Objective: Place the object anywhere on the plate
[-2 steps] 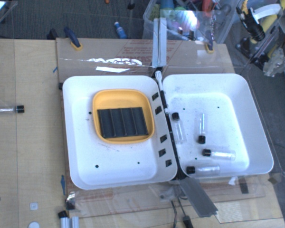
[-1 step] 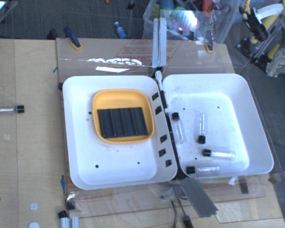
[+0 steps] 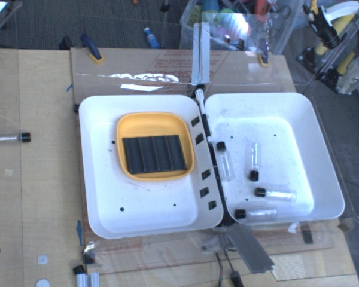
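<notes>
The left bin (image 3: 102, 214) carries a yellow plate (image 3: 127, 126) set toward its far edge. A dark ribbed block (image 3: 154, 153) lies flat on the plate, inside the rim. The right bin (image 3: 299, 115) holds four clear vials with black caps: one vial (image 3: 222, 158) beside the bin's left wall, one (image 3: 253, 160) near the centre, one (image 3: 276, 193) toward the near edge, and one (image 3: 255, 212) at the near-left corner. Another vial (image 3: 9, 138) lies on the tabletop (image 3: 30, 208) near its left edge. End effector state: cannot be determined.
</notes>
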`<state>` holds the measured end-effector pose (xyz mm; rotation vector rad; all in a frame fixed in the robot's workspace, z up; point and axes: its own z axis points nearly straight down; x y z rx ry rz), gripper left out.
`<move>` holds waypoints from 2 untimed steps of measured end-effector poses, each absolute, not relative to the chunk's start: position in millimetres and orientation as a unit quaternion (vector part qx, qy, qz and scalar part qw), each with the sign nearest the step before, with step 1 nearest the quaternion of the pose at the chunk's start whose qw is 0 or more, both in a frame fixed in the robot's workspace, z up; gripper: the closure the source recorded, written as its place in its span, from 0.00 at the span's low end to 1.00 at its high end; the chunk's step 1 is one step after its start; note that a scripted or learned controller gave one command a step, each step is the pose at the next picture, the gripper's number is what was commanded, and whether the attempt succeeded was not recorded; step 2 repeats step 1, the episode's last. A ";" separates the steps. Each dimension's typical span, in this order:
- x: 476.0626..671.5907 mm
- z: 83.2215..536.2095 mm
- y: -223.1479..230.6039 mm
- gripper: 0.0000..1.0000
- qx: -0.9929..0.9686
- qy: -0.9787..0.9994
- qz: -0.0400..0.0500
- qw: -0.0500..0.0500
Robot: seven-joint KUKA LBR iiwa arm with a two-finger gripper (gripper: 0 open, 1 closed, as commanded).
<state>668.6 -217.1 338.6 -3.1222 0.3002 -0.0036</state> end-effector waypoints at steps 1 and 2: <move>668.5 333.6 -217.2 1.00 -0.995 0.096 0.000 0.002; 668.5 333.6 -217.2 1.00 -0.995 0.096 0.000 0.002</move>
